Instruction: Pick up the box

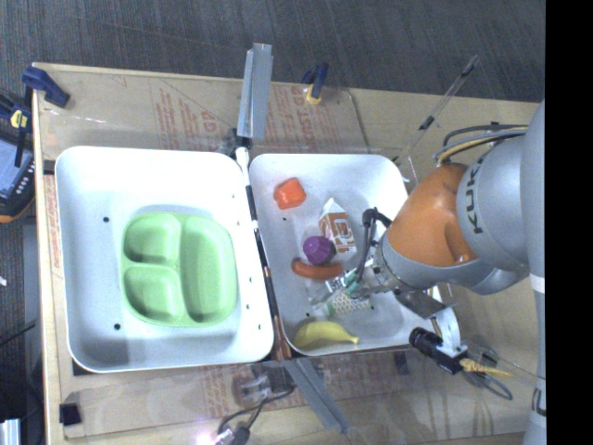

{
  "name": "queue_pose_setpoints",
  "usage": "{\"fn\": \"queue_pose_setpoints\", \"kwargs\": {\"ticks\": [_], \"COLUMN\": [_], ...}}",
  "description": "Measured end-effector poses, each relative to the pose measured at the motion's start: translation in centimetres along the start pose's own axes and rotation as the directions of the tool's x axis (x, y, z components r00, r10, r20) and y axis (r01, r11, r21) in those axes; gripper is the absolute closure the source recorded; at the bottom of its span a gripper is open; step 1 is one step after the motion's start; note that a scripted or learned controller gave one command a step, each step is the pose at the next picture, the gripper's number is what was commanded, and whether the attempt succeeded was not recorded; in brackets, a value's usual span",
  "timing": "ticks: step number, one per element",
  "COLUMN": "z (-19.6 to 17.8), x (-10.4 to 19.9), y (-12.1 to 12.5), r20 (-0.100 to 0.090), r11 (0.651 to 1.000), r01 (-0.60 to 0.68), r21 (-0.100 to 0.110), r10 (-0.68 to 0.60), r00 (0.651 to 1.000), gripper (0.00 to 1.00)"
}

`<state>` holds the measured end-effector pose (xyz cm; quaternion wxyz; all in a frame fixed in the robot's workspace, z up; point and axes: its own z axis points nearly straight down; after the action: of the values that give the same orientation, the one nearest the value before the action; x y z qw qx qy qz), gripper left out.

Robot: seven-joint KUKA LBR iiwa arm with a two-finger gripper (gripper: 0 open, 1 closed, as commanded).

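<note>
green tray in left bin; banana, purple fruit

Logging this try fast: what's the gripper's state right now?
Gripper: low in the right bin, beside the box and sausage; open or closed cannot be told.

I see the box lying in the right-hand bin, roughly in the bin's middle. It looks like a small carton, white along its upper edge with an orange-brown printed face, and it lies at a slant, its long side running from upper left to lower right. Its lower left corner sits just beside a purple fruit, seemingly touching it. I cannot read the print, and its lower edge is hard to make out.
</note>
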<state>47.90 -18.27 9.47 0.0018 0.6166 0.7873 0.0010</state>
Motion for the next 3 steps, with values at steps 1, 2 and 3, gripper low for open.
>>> {"fn": "queue_pose_setpoints", "kwargs": {"ticks": [1, 2, 3], "z": [-1.1, -11.3, -17.3], "x": [-0.2, 5.6, 8.9], "y": [0.1, 1.7, 9.2], "r20": [0.003, -0.001, -0.002], "r11": [1.0, 0.955, 0.852], "r01": [0.003, 0.297, 0.524], "r21": [-0.002, 0.002, 0.002], "r10": [-0.003, -0.297, -0.524], "r00": [1.0, 0.955, 0.852], "gripper": [1.0, 1.0, 1.0]}}
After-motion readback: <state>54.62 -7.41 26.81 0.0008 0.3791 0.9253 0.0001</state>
